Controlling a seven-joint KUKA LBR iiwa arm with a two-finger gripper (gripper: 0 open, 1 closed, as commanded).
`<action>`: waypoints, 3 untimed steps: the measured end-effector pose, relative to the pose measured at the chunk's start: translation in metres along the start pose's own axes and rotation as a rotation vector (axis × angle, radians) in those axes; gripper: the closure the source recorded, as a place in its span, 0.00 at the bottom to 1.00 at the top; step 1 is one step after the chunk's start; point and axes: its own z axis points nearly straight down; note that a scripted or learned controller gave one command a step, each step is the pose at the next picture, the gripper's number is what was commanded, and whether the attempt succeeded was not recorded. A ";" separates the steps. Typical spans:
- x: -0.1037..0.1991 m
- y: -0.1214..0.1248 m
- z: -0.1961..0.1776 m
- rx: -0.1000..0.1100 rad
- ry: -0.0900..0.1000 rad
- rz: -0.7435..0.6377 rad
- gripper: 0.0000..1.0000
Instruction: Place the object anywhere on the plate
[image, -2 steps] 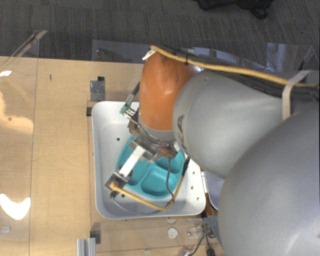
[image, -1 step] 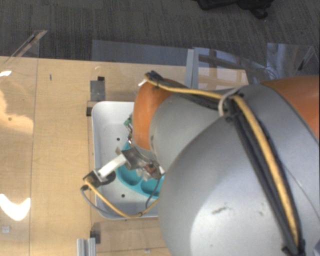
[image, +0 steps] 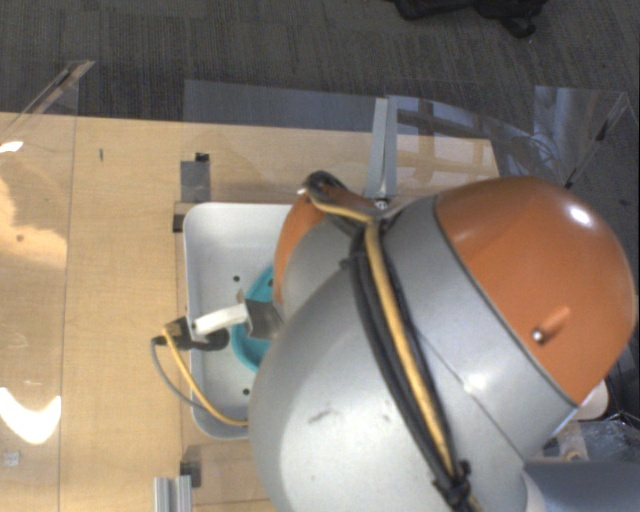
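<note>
We see the grey arm (image: 400, 400) covering a white bin (image: 215, 250).
A teal plate (image: 262, 290) peeks near the bin's middle; we cannot tell the gripper's state.

The arm (image: 400, 400) is seen as rounded grey casings capped by an orange dome — black and yellow cables (image: 400, 340) are strapped along it, from 11 toward 6 o'clock.

One grey arm (image: 420, 380) with one orange band (image: 520, 280) was seen. One white bin (image: 215, 300) was visible, the arm covering much of it. One teal thing (image: 258, 320), maybe a plate, lay inside. One yellow cable (image: 195, 390) hung at the bin's edge.
</note>
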 end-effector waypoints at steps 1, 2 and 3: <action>0.075 0.064 -0.038 -0.005 -0.021 -0.190 1.00; 0.090 0.054 -0.161 -0.002 -0.020 -0.586 1.00; 0.107 0.049 -0.054 0.000 -0.026 -0.569 1.00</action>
